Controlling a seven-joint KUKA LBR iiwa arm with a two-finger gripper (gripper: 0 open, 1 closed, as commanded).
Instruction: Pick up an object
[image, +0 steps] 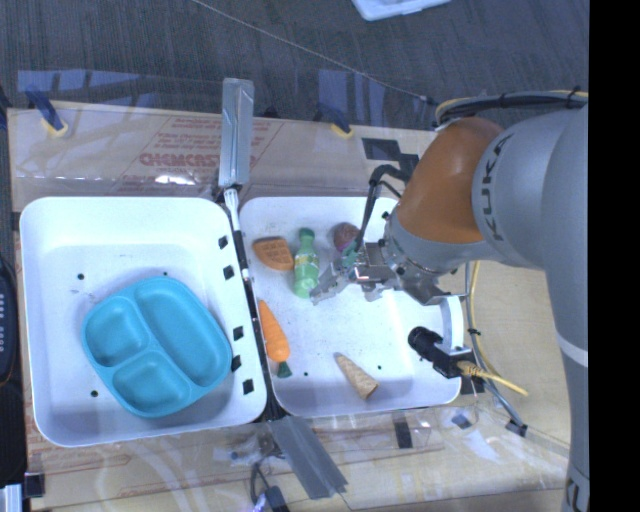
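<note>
The arm's two-finger metal gripper (335, 282) hangs low in the right white bin (400, 392), its fingers slightly apart and holding nothing, tips just beside the green plastic bottle (304, 264). A tan bread-like piece (273, 252) lies left of the bottle, an orange carrot (274, 334) below.

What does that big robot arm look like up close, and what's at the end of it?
The arm is thick, rounded and grey, with a glossy orange band and dark lettering on its side. Black cables loop along it. At its tip sits a small metallic pincer.
</note>
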